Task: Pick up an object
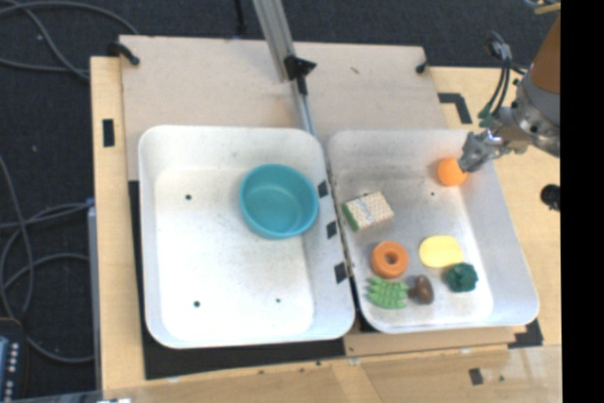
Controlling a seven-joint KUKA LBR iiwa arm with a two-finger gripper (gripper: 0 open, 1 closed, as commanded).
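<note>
1. The orange ball is small, round and plain bright orange. It lies in the right bin, near that bin's upper right corner and well apart from the other things there.
2. The claw hangs just beside the ball, at its upper right, with its grey tip close over the bin's rim. Whether it touches the ball cannot be told.
3. Whether the claw is spread or pressed together cannot be told; it is small and blurred at this angle. The ball sits beside the tip, not plainly inside it.
4. The arm enters from the right edge, grey at the wrist with an orange part above, and slants down and leftward toward the bin corner.
5. Lower in the right bin lie a pale block with a green edge, an orange ring, a yellow oval piece, a light green ridged piece, a small brown piece and a dark green piece.
6. The left bin holds a teal bowl, upright, in its upper right part.
7. Both bins rest side by side, touching, on the tan surface.
</note>
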